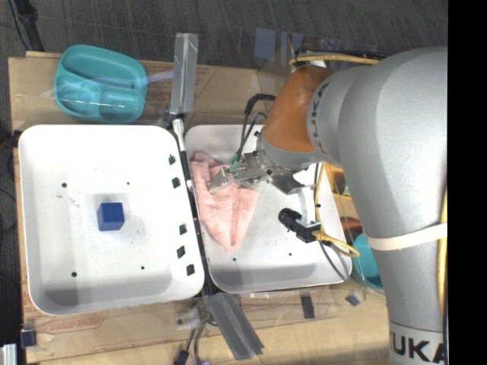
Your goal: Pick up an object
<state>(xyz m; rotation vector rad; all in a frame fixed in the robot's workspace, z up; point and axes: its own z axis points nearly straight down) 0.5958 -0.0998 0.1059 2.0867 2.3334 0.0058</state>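
The gripper (230, 172) is reaching down into the right bin (262, 276) from three o'clock, its fingers sitting on the upper part of a pink cloth (227, 206). The cloth is lying crumpled against the bin's nine o'clock wall, trailing toward six o'clock from the fingertips. Whether the fingers are pinching fabric cannot be told. A blue cube (111, 216) is resting in the left bin (46, 147).

Pink cloth (225, 204), blue cube (111, 215), white bins (46, 173)
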